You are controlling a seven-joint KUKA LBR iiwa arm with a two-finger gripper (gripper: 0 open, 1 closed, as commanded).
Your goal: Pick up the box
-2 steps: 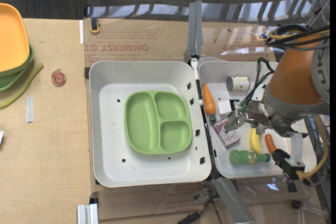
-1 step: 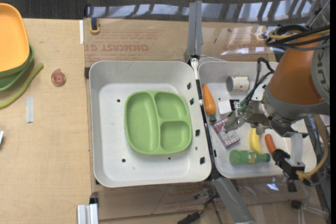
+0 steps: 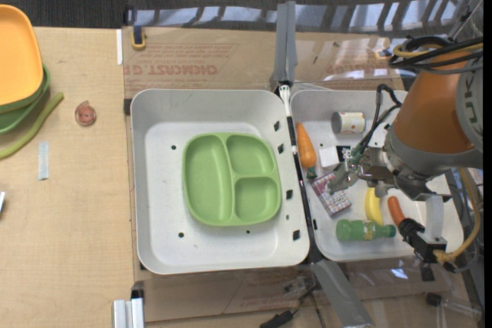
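Box (image 3: 333, 194) lies in right bin (image 3: 323, 242), lower-centre-right of frame, long axis diagonal — hand (image 3: 347, 173) hovers just above-right of it, can't tell if open or closed.

Crowded right bin (image 3: 323, 246), roomier left bin (image 3: 142, 188)

A carrot (image 3: 306, 146), box (image 3: 331, 192), banana (image 3: 373, 205) and green bottle (image 3: 363, 230) pack the frame's lower right; the green plate (image 3: 231, 179) leaves white floor around it.

green divided plate (image 3: 231, 179), orange carrot (image 3: 306, 146), pink-patterned box (image 3: 332, 194), green bottle (image 3: 364, 230)
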